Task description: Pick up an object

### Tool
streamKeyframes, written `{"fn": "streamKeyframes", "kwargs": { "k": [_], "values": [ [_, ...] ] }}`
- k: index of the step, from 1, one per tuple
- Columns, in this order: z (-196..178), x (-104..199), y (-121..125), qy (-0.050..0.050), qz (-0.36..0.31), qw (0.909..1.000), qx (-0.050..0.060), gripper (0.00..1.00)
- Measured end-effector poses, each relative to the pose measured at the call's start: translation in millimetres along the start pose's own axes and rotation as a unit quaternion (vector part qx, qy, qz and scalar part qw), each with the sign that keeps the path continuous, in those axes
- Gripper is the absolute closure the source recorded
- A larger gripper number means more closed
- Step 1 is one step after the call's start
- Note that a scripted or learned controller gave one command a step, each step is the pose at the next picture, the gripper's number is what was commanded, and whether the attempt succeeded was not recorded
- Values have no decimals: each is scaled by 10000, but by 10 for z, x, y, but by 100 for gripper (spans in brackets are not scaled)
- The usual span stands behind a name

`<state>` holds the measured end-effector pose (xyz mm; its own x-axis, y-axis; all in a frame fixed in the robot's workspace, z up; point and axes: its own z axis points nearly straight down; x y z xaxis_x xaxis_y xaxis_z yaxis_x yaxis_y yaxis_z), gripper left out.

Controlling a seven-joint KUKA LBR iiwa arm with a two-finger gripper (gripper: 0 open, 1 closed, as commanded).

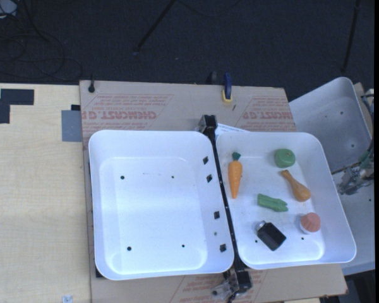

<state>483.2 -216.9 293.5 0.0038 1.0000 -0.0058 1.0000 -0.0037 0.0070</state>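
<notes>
Camera view: six small objects lie in the right bin

Camera view looks down on two white bins set side by side on a brown cardboard sheet [145, 109], which rests on a pale wooden bench [31, 194]. The left bin [104, 169] shows a bare white floor with a few small dark holes. The right bin [330, 169] holds all the objects, each lying apart from the others.

A carrot [235, 177] lies near the bin's left wall, its green top towards the far side. A round green object [285, 158] sits near the far right corner. Just below it a tan drumstick [295, 185] lies at a slant, its thick end towards the right wall. A green pod [272, 202] lies near the middle of the floor. A black block [271, 235] rests tilted near the front wall, and a pink ball [311, 222] sits to its right, near the right wall.

Black clips [216, 188] run along the seam where the two bins meet. A blue clamp [227, 88] grips the far edge of the cardboard. A grey metal plate [331, 109] stands beyond the right bin, with loose cables [354, 177] beside it
</notes>
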Motion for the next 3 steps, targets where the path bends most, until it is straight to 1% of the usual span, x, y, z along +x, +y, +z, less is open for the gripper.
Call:
{"fn": "streamKeyframes", "kwargs": {
  "k": [1,2,3],
  "values": [
    [18,767,192,44,-57,10000,41,100],
    [7,1489,53,47,-54,10000,55,100],
    [-309,2257,-78,43,-59,10000,40,100]
  ]
}}
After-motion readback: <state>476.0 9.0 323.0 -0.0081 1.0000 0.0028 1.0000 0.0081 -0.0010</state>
